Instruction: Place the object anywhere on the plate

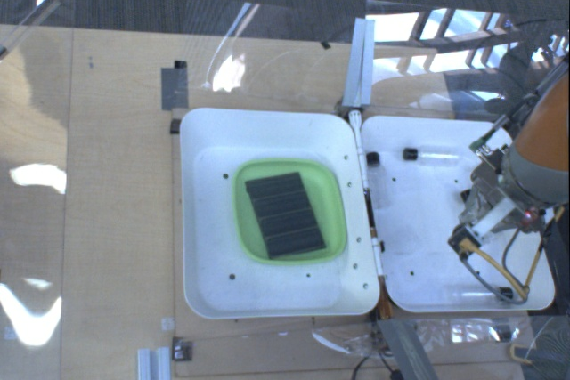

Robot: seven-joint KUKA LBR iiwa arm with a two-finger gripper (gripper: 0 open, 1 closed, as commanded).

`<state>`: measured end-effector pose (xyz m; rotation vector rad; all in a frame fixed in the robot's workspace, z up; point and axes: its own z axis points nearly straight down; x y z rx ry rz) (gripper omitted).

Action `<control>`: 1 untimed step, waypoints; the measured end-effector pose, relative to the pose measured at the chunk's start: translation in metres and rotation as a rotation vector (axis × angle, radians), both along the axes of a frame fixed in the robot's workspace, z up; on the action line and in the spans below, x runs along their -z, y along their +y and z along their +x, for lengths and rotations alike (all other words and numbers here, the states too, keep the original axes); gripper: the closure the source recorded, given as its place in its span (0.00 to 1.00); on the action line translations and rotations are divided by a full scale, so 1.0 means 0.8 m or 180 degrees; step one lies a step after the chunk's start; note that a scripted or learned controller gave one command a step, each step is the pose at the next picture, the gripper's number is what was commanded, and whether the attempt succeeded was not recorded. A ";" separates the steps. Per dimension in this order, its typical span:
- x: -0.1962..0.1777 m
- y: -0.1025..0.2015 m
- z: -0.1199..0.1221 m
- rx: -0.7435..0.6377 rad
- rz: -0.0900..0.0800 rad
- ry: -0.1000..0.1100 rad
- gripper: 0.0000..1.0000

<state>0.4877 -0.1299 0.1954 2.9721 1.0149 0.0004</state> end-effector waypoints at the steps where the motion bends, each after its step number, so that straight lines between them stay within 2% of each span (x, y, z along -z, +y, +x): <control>1: 0.000 0.000 0.000 0.0001 0.0000 -0.0001 0.00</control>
